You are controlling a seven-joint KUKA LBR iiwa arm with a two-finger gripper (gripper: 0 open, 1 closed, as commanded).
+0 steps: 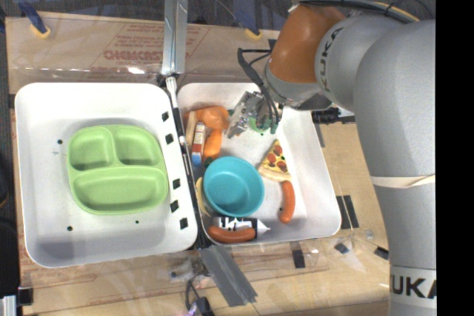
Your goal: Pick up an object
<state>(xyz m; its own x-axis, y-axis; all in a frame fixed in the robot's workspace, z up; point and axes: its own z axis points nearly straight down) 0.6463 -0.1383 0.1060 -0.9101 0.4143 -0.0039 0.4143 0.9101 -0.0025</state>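
My end effector [255, 115] hangs over the far part of the right bin [318, 181]; I cannot tell how it is set. Just beside it lies an orange toy [211, 117], with a small bottle [198, 140] near. One blue bowl [233, 186] sits mid-bin, a pizza slice [275, 161] beside it, and two sausages [286, 202] [231, 234]. The left bin [37, 159] holds one green divided plate [117, 168].
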